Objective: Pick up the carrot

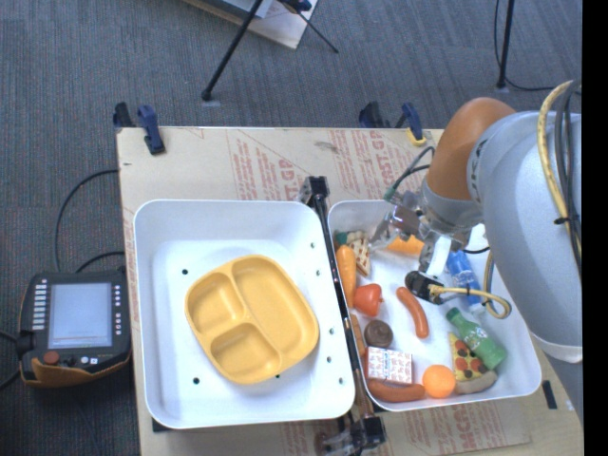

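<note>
Carrot (pixel 347 275) lying lengthwise at left edge of right bin (pixel 524 376), against the wall, just above tomato (pixel 367 298). Gripper (pixel 399 224) low over bin's upper part, right of carrot and apart from it, near cracker (pixel 360 254). Open or closed: cannot tell, wrist blocks view. Nothing seen held. Yellow tray (pixel 251 317) in left bin (pixel 161 255). Sausage (pixel 414 312), bottle (pixel 477 339) to the right.

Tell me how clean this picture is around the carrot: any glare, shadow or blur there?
Camera view: lighting is even and soft, with no hard glare on the right white plastic bin; the long orange carrot along that bin's left wall is reasonably sharp, lightly shaded by the wall; the grey arm's gripper looks soft and cluttered by cables, so its fine detail is hard to read.
</note>
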Tool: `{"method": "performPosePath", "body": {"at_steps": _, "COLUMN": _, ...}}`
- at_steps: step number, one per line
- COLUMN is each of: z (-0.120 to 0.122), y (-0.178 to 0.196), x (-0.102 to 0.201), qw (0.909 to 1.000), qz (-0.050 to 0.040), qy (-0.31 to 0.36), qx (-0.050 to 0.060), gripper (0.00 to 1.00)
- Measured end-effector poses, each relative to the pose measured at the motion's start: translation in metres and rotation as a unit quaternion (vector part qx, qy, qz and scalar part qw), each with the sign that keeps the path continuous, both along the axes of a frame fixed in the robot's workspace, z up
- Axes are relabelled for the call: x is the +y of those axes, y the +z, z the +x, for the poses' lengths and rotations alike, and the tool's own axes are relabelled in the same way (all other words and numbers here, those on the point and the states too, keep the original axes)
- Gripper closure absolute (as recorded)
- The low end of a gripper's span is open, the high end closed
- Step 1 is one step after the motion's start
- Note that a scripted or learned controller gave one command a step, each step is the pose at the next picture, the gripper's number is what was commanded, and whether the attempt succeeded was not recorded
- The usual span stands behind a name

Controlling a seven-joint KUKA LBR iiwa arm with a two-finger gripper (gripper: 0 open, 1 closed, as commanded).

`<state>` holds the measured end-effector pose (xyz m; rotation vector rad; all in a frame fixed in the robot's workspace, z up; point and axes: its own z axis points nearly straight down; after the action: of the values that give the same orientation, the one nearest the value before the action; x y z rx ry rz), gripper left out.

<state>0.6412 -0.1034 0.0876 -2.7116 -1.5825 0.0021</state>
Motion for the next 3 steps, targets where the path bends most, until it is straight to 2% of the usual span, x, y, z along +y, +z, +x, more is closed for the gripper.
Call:
{"method": "performPosePath", "body": {"at_steps": 1, "z": 0.000, "y": 0.010, "x": 0.000, "qw": 1.0000, "qz": 0.0001, "qy": 0.002, "qx": 0.001, "gripper": 1.00}}
{"method": "performPosePath", "body": {"at_steps": 2, "z": 0.000, "y": 0.010, "x": 0.001, "qw": 1.0000, "qz": 0.0002, "qy": 0.002, "qx": 0.001, "gripper": 0.00}}
{"method": "performPosePath", "body": {"at_steps": 3, "z": -0.028, "y": 0.000, "x": -0.050, "qw": 0.9980, "qz": 0.0021, "qy": -0.062, "qx": 0.001, "gripper": 0.00}}
